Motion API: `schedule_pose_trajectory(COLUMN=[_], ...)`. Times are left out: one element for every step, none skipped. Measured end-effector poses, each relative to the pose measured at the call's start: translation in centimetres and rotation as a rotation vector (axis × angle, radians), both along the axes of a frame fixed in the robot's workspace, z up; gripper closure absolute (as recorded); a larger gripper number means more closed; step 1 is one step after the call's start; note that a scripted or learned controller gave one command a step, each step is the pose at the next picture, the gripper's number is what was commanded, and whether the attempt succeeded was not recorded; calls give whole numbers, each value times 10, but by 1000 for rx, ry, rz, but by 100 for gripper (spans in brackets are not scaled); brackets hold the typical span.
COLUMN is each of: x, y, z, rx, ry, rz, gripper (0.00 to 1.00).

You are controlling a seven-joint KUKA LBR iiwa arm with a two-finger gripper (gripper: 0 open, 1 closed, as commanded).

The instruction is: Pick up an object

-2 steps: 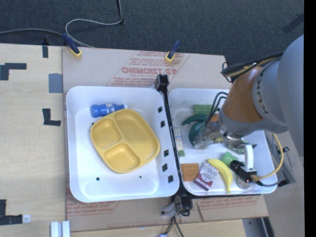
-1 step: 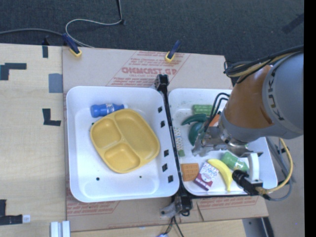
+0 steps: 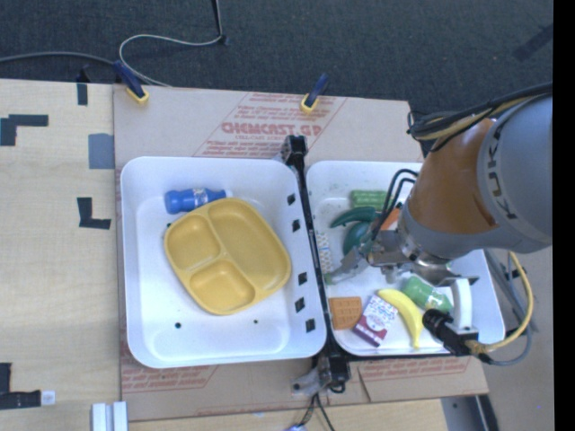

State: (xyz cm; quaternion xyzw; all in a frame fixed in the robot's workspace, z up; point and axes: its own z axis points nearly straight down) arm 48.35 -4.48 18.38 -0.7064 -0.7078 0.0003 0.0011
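Two white bins side by side on the desk, end effector (image 3: 352, 263) low near right bin's (image 3: 490, 308) left wall, opening unclear, banana (image 3: 402, 311) just beside, yellow tray (image 3: 229, 254) filling left bin (image 3: 144, 268).

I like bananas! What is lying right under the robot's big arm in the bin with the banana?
Peeking out beside the arm are green things, a banana, an orange cracker-like square and a small packet. Whatever lies directly beneath the arm is covered.

Grey arm (image 3: 526, 164), orange wrist band (image 3: 449, 191), black cables (image 3: 449, 119)
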Motion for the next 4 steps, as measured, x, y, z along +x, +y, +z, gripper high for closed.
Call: schedule_pose_trajectory(x=[24,56,98,98], y=[-49,-67,-66,-67], z=[-60,-98,-98,-88], rx=[-1,0,-2,-5], ry=[1,-2,-5,-6], rz=[-2,-1,-1,-1], gripper=[0,0,0,100])
